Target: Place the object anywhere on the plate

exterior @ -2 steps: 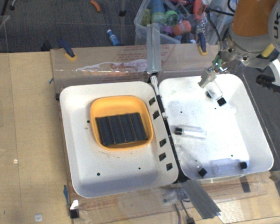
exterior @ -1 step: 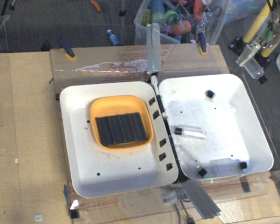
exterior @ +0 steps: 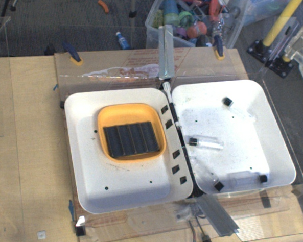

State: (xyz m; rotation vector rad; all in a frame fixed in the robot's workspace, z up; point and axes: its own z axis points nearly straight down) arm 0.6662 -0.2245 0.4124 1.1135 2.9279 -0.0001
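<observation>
An orange-yellow square plate [exterior: 130, 112] lies in the left white bin [exterior: 87, 163]. On the plate rests a black ridged rectangular object [exterior: 131, 139], lying flat and covering most of the plate's floor. Its lower edge reaches the plate's front rim.
The right white bin [exterior: 270, 136] holds a small clear tube with a black cap [exterior: 204, 142], a small black-and-white piece [exterior: 227, 102] near the back, and a clear piece with black ends [exterior: 242, 179] at the front. A divider with black tabs [exterior: 173, 142] separates the bins. A box of toys [exterior: 196, 13] stands behind the bench.
</observation>
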